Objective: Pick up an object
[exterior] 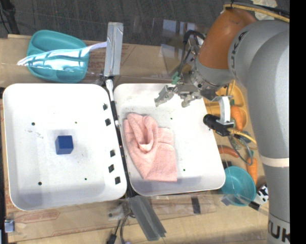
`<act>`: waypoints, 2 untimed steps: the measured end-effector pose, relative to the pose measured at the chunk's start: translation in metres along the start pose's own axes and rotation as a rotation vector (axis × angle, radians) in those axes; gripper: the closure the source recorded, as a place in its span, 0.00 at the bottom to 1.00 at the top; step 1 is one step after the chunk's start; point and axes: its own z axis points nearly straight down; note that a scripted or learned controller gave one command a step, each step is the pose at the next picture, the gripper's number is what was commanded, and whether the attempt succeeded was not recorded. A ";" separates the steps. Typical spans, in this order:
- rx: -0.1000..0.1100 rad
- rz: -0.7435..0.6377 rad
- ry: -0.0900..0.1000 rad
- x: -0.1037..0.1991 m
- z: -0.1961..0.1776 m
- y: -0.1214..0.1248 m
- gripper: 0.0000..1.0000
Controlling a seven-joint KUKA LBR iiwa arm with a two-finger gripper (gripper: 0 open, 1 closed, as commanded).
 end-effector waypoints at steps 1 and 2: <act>-0.004 -0.098 -0.001 -0.005 0.110 -0.011 0.00; -0.005 -0.214 -0.001 -0.011 0.110 -0.073 0.00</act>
